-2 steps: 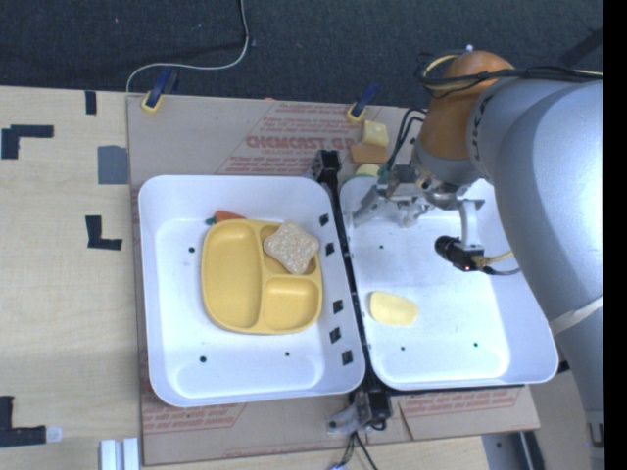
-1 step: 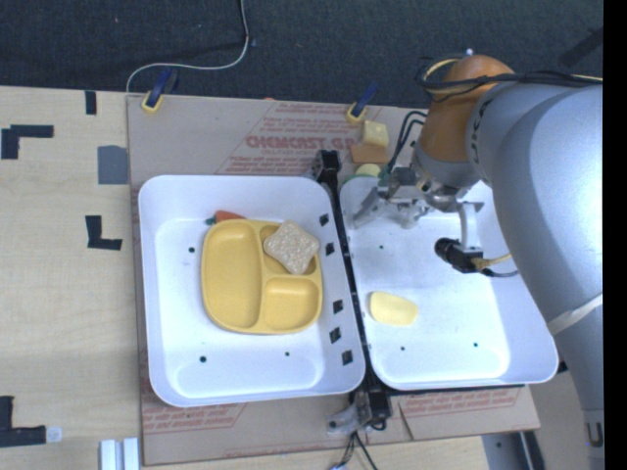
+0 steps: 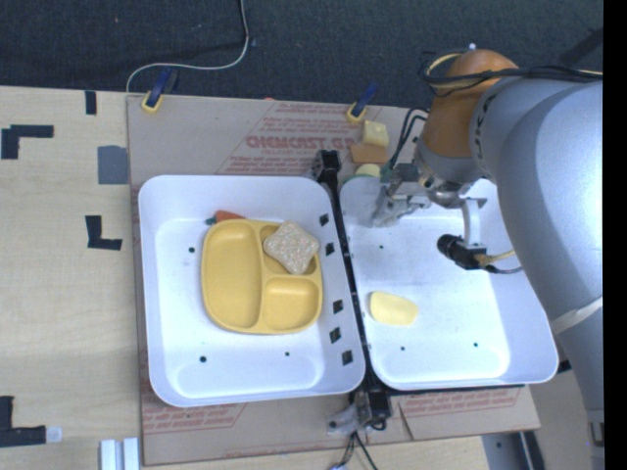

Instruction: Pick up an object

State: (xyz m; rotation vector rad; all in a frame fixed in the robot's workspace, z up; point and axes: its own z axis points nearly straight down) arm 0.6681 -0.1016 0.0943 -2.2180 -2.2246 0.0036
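My gripper (image 3: 390,202) hangs low over the back left corner of the right bin (image 3: 490,346), under the orange band of the arm. A pale yellow rounded object (image 3: 392,308) lies on that bin's floor, nearer the front and well apart from the gripper. In the left bin (image 3: 167,262) rests a yellow divided plate (image 3: 240,277) with a beige speckled square piece (image 3: 291,247) in its back right compartment. A small orange thing (image 3: 225,215) peeks out behind the plate.
Just behind the right bin's back left corner sit a yellow block (image 3: 375,130), a tan block (image 3: 368,152) and a pale green round piece (image 3: 366,171). The black divider (image 3: 338,262) runs between the bins. The grey arm (image 3: 549,164) covers the right bin's back right part.
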